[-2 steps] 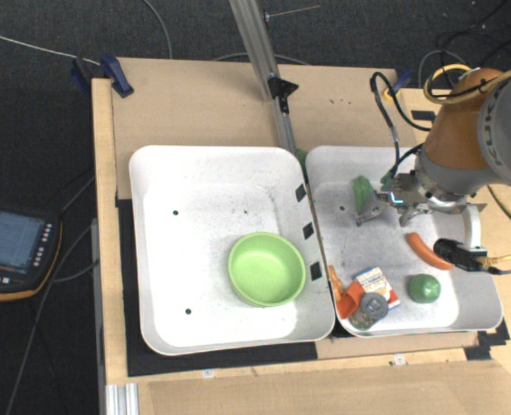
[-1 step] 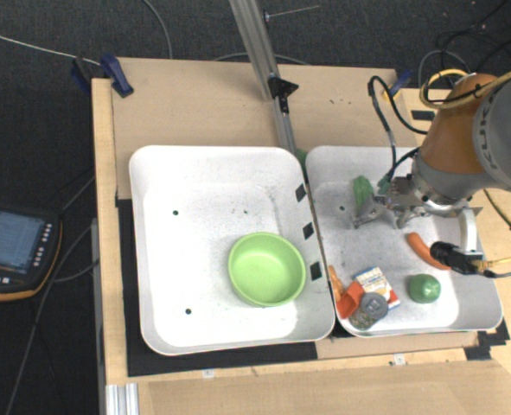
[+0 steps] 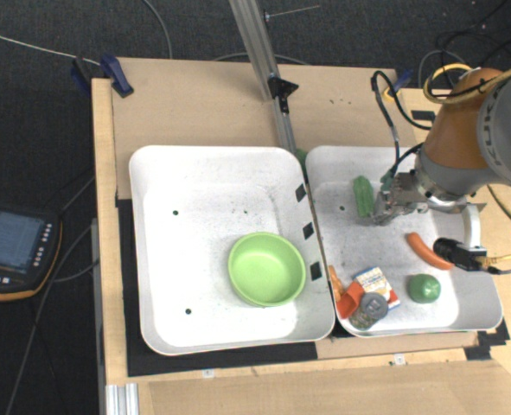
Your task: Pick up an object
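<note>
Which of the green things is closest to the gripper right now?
The long green cucumber-shaped piece in the right bin, just left of the gripper. The round green ball and light green bowl lie farther off.

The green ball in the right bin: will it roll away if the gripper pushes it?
Probably. The green ball looks round and lies free on the flat floor of the right bin, so a push may roll it. The near rim should stop it.

Wooden bench (image 3: pixel 203 102) carries two white bins (image 3: pixel 151 232) (image 3: pixel 475 305) side by side
</note>
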Motion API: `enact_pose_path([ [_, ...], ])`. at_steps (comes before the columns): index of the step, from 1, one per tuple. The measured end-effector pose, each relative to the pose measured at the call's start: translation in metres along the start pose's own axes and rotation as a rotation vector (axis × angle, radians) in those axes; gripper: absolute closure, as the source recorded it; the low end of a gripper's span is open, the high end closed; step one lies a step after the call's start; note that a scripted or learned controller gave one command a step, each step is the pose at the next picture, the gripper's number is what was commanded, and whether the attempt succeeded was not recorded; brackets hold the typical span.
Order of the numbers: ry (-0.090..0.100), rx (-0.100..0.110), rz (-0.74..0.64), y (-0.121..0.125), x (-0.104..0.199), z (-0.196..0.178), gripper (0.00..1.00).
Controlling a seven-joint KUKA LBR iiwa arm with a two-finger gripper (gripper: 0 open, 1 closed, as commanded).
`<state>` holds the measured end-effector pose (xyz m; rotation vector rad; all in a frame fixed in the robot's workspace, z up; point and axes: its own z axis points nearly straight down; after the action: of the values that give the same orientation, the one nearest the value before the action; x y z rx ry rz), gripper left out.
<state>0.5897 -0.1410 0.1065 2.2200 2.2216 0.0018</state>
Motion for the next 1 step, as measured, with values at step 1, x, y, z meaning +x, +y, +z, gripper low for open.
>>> enact_pose_path([
  [1,-0.001,-0.003,0.0,0.0073,0.0059,-0.0469,1.0],
])
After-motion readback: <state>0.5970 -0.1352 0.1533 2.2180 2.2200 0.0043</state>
